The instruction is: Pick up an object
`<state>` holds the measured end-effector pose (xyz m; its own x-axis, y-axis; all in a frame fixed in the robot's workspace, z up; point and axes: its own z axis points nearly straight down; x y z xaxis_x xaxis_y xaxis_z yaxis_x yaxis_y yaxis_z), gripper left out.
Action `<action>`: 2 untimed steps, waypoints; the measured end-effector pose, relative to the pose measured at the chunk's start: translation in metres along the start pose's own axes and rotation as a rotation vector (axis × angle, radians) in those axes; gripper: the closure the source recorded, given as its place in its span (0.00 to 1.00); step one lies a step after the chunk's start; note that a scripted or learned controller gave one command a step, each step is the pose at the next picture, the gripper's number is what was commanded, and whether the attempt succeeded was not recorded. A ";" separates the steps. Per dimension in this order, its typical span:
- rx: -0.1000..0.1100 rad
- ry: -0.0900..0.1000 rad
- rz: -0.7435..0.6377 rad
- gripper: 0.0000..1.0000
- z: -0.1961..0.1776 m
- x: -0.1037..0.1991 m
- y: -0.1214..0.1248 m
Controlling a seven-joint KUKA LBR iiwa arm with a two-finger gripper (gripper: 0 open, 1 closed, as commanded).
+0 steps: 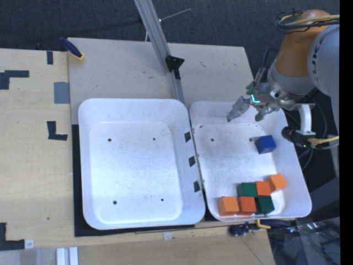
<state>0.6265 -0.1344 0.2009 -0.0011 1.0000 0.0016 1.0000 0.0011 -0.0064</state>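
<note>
In right bin [205, 148]: four orange blocks [228, 205], two green [247, 189], one blue [265, 143].

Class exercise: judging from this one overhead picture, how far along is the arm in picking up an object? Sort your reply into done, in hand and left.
Done: nothing lifted; the blue block and the orange and green blocks all lie in the right bin. In hand: the hand hangs over that bin's far edge, fingers apart, nothing between them. Left: descending onto a block, closing and lifting. The blue block is nearest.
</note>
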 end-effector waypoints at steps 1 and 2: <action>-0.005 -0.001 -0.001 0.00 -0.003 0.000 0.001; 0.001 -0.002 -0.001 0.00 0.057 -0.003 0.008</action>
<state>0.6339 -0.1377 0.1441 -0.0017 1.0000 -0.0005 1.0000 0.0017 -0.0074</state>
